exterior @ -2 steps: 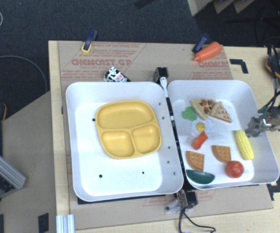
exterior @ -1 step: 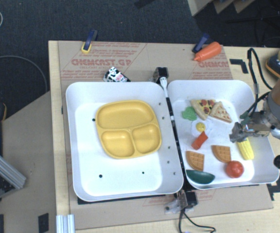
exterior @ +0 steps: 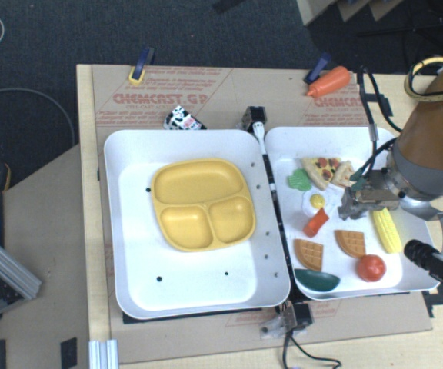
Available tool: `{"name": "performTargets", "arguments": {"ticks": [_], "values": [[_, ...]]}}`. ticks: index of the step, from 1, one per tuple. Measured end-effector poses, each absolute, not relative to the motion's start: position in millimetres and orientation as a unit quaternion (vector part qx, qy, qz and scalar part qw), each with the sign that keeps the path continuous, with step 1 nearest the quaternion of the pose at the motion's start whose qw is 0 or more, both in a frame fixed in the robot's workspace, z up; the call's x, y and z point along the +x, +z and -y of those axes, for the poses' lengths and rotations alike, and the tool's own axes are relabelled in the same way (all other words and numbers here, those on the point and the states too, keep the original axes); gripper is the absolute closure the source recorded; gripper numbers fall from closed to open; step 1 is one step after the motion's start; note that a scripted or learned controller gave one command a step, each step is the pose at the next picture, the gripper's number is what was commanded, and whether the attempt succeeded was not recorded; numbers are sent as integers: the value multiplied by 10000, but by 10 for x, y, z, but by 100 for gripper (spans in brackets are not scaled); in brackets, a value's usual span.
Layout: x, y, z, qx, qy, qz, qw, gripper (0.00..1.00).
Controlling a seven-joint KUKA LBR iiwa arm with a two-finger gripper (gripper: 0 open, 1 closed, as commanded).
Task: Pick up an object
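Two white bins on the table (exterior: 91, 206). Left bin (exterior: 129, 267): one yellow tray (exterior: 203, 204), three compartments, nothing in them. Right bin (exterior: 283, 141): eight toy foods, one each — pizza slice (exterior: 323, 169), green leaf (exterior: 299, 181), egg (exterior: 317, 201), carrot (exterior: 315, 222), two waffle pieces (exterior: 309, 253) (exterior: 351, 242), corn (exterior: 387, 230), tomato (exterior: 371, 267). One teal bowl (exterior: 318, 282) at the near rim. Claw (exterior: 352, 206) hangs low between pizza and corn; grip state cannot be told.

Premises are presenting as a robotics lab: clamped bench (exterior: 206, 83), white bins (exterior: 121, 206), trailing cables (exterior: 21, 98), toy food (exterior: 371, 267).
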State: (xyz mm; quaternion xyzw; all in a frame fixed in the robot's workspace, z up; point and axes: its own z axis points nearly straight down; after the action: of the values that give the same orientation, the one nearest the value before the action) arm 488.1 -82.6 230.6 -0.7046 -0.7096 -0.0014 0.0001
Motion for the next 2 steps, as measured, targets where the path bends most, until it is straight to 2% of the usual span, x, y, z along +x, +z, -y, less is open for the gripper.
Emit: {"name": "performTargets", "arguments": {"ticks": [1,2], "values": [[4755,2314,278,-7051,-2,7091,26,100],[4868,2328,-254,-7046,-13,7096,-1,100]]}}
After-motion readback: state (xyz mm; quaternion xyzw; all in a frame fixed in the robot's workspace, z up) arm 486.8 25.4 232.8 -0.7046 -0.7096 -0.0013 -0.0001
